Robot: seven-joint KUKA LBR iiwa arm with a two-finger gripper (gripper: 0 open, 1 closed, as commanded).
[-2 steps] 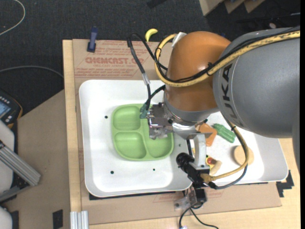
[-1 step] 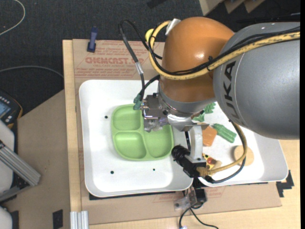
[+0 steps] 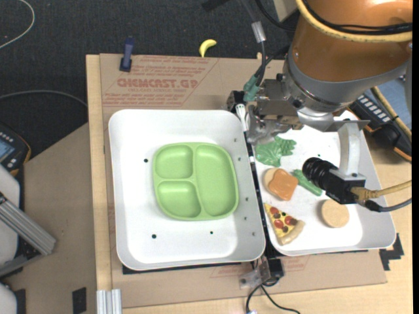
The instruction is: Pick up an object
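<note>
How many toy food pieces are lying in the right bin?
4 visible: green leafy piece under the gripper, bread-like piece mid-left, pizza slice at the front left, round tan biscuit front right. The arm may hide more.

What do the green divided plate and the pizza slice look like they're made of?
The green divided plate looks like moulded plastic with a smooth, faintly glossy finish: uniform colour, rounded compartment ridges. The pizza slice looks like a toy, probably plastic or rubber, with flat painted-looking toppings; which of the two I cannot tell.
</note>
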